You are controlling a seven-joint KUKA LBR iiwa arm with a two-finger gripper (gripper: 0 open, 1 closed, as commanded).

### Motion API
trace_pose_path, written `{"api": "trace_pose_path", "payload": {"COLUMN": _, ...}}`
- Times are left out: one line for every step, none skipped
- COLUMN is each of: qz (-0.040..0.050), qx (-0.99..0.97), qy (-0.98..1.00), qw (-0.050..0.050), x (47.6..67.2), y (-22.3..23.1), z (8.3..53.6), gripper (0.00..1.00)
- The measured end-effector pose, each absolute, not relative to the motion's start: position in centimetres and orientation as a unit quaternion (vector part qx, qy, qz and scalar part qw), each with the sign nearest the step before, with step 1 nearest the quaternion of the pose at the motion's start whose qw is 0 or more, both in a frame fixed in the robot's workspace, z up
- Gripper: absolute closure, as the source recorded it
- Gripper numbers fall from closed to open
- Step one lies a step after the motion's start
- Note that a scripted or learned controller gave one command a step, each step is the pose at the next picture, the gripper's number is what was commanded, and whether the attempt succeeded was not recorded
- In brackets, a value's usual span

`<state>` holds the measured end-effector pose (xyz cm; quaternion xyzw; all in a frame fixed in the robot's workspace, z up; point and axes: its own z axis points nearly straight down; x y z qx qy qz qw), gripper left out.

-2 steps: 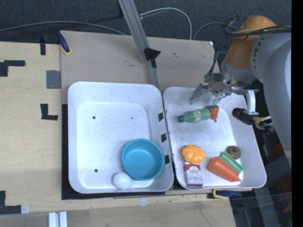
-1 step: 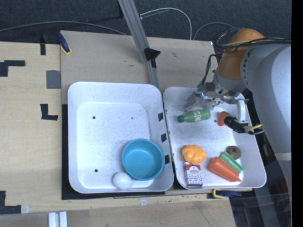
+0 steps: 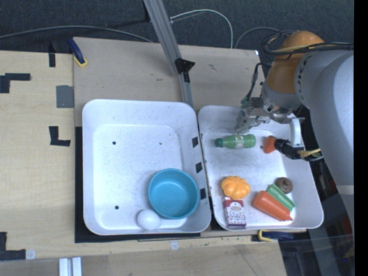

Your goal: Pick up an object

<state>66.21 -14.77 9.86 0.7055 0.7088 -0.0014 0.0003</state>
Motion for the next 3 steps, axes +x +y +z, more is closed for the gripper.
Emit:
{"api": "trace_pose_path", "payload": {"qz": 0.0013, "qx": 0.707, "qy": 0.707, "qw": 0.002, "x": 65.4, "y": -14.7, "z": 15.7, "gripper": 1.00}}
{"api": "trace_pose_path", "payload": {"qz": -0.0005, "qx": 0.707, "qy": 0.708, "qw": 0.000, "x": 65.9, "y": -14.8, "z": 19.8, "gripper": 1.00}}
{"api": "trace_pose_path", "payload": {"qz": 0.0018, "qx": 0.706, "qy": 0.708, "qw": 0.002, "x": 66.5, "y": -14.2, "z": 25.9, "gripper": 1.00}}
